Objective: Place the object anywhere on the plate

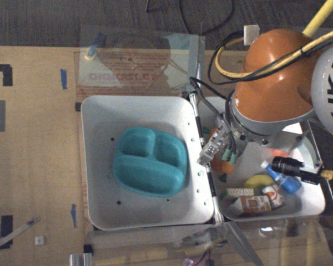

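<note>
Camera view puts the arm's orange wrist (275,79) over the right bin (316,201), and beneath it we cannot tell how the jaws stand, or whether they carry anything. We see the teal plate (150,160) bare in the left bin (94,121); loose objects, a yellow piece (259,180) and a blue-capped bottle (283,180) among them, lie in the right bin. Our worry: a weak pinch in that clutter could slip, or the load could catch the rims between bins. Small items near the wrist blur together.

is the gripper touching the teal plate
Apart. In the camera view the gripper sits over the divide between the two bins, with bare white bin floor showing between it and the teal plate.
</note>
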`<state>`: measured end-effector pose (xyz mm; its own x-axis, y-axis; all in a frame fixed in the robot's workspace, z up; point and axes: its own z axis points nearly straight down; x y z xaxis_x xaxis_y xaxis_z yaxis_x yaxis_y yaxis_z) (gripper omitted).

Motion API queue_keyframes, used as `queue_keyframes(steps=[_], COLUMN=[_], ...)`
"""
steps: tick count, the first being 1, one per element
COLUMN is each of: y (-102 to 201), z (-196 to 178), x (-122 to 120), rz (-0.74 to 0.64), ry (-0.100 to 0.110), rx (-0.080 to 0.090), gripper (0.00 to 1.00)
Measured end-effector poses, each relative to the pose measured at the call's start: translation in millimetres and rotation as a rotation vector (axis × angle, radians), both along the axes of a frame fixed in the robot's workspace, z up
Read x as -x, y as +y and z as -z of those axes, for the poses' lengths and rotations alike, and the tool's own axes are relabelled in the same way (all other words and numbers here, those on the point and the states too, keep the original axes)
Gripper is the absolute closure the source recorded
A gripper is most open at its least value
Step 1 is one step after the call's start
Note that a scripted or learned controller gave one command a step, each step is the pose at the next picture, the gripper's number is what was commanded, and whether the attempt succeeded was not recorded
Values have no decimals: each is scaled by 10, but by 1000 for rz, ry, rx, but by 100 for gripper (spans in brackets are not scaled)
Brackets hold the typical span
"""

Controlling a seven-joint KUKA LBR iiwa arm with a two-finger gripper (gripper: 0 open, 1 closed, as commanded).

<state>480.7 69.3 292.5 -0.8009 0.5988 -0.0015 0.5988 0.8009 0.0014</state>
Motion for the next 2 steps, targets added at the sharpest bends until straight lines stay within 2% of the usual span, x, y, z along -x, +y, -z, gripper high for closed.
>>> queue_keyframes(steps=[1, 2], y=[-113, -234], z=[326, -584], x=[-190, -40], rz=[-237, -733], ry=[1, -7], rx=[0, 3], gripper=[100, 100])
